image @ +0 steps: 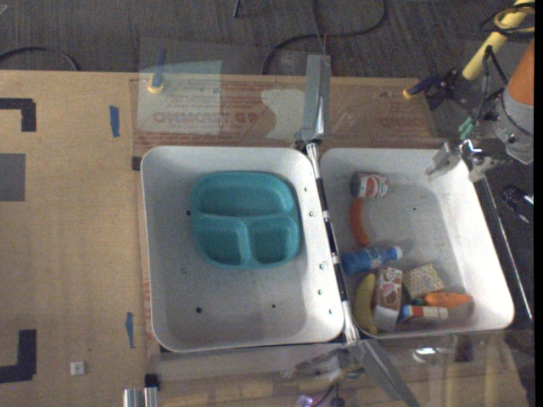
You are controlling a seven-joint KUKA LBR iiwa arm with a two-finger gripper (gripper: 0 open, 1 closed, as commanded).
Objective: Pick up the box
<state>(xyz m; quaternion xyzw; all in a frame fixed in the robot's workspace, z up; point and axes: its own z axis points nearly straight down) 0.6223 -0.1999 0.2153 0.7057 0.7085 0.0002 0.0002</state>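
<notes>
Gripper (462, 155) poised over right bin's (488, 227) upper-right rim, box (389, 288) well apart.

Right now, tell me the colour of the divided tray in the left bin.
Teal, clearest in the camera view: tray.

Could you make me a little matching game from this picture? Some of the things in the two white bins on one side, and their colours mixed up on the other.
Things:
1. divided tray in the left bin
2. banana in the right bin
3. sausage
4. bottle

Colours:
A. blue
B. yellow
C. teal
D. reddish orange

Pairs: 1-C, 2-B, 3-D, 4-A
</notes>
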